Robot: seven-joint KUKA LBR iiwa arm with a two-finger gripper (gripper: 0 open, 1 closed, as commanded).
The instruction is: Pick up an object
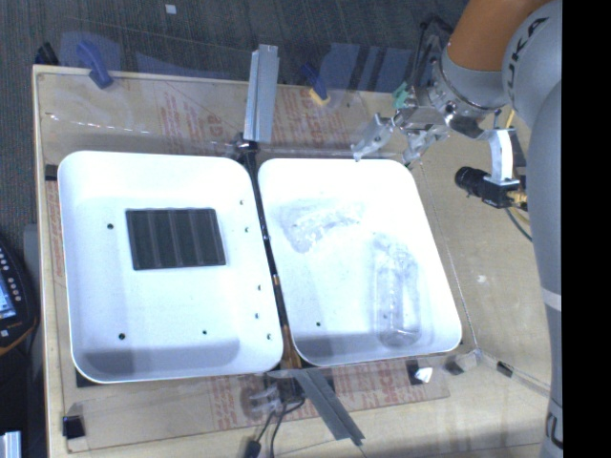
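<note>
From the camera view: lower the gripper (399, 139), fingers spread and empty above the right bin (434, 256) far rim, onto the clear bottle (395, 289) lying near the right wall, straddling its width before closing.

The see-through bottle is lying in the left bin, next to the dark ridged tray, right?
Not quite. The see-through bottle lies in the right bin, not the left. The dark ridged tray is in the left bin, apart from it. The camera view shows this.
</note>
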